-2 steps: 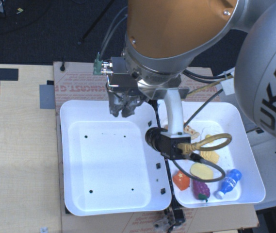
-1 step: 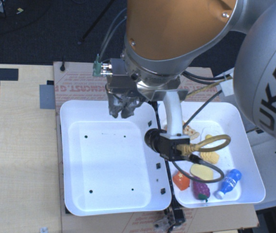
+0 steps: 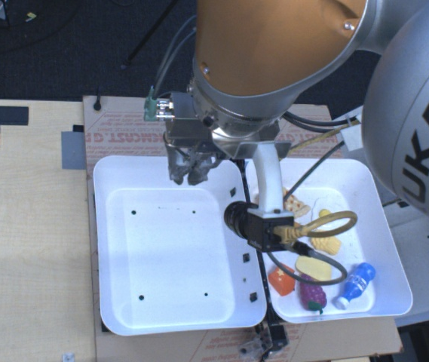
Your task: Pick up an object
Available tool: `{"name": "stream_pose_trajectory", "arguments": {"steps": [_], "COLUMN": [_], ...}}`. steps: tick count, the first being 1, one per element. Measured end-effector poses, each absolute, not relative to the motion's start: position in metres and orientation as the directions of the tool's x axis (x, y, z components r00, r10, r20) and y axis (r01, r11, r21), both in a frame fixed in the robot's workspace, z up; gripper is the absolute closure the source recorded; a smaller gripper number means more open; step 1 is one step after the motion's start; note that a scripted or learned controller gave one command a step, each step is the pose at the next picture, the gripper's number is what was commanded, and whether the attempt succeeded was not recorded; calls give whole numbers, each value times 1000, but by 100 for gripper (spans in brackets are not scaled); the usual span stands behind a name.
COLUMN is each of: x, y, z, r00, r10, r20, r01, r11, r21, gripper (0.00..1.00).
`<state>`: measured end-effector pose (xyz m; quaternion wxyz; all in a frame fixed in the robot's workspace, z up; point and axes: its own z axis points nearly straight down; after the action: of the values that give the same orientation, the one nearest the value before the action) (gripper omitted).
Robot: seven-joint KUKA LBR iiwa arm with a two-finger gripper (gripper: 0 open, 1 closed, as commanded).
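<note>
Looking down on the bench, you are seeing a pick that, by my judgement, is not yet made: nothing is showing between the fingers, and the objects are all lying in the right bin (image 3: 384,202), grouped toward its 6 o'clock side. The gripper (image 3: 188,173) is hanging at about 11 o'clock from the picture's centre, over the far rim of the left bin (image 3: 112,225), well apart from the objects. Whether the claw is released or clenched I cannot tell; its tips are reading as one dark cluster from this angle. Among the candidates, the blue bottle (image 3: 356,283) is lying at roughly 4 o'clock, the purple piece (image 3: 312,294) and the orange block (image 3: 281,281) are sitting near 5 o'clock, and the yellow piece (image 3: 314,268) is resting just above them. What is remaining, as I judge it, is the whole job: carrying the claw across to the right bin, descending onto one item, closing and lifting.
</note>
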<state>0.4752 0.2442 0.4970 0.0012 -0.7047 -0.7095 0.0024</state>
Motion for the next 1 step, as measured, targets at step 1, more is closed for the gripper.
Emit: {"name": "stream_pose_trajectory", "arguments": {"steps": [1], "x": [475], "y": [244], "z": [488], "r00": [-8], "r10": [1000], "r20": [-2], "r01": [1000], "r11": [8], "r21": [-5], "gripper": [100]}}
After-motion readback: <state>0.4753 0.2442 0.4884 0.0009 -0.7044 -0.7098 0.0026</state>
